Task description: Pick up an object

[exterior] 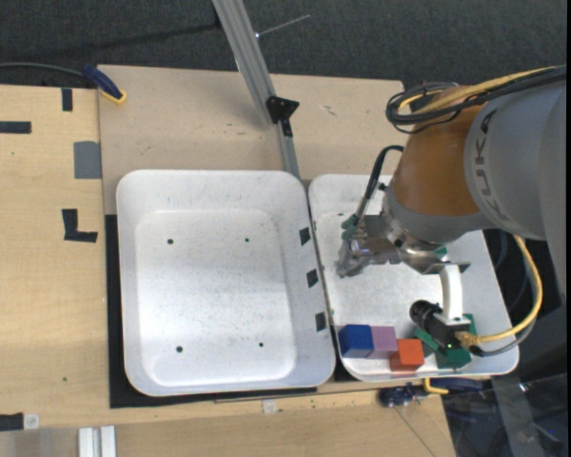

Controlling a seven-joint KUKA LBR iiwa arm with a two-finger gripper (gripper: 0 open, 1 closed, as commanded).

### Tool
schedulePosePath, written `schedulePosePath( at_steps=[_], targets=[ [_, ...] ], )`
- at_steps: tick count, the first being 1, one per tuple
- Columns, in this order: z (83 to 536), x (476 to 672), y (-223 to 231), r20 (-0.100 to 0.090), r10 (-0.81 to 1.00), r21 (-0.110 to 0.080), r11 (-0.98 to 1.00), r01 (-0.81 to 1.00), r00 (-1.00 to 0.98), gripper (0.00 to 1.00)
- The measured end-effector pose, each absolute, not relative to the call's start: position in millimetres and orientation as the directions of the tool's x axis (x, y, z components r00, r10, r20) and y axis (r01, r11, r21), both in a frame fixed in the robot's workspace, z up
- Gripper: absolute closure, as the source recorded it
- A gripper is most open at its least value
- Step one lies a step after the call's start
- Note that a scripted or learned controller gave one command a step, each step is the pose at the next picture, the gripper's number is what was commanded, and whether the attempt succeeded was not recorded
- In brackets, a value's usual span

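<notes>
My gripper (pixel 350 255) hangs in the right bin (pixel 335 198); I cannot tell its state. Blocks (pixel 381 343) sit packed together, so I risk a missed grab.

The pale wooden worktop (pixel 38 284) carries black tape marks (pixel 74 227) and a grey patch (pixel 87 159) along its left side. A slanted metal rail (pixel 248 53) (with a black clamp (pixel 282 109) partway down) crosses the top, near a blue-and-yellow object (pixel 106 83).
</notes>
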State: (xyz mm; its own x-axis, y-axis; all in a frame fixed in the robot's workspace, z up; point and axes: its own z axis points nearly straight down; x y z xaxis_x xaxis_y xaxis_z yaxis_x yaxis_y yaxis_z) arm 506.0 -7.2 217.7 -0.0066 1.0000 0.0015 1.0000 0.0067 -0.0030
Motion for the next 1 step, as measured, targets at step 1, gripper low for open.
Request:
schedulePosePath(
  at_steps=[1],
  targets=[
    [214.1, 512.2, 53.5, 0.002, 1.0, -0.003, 0.009, 1.0, -0.009, 1.0]
  ],
)
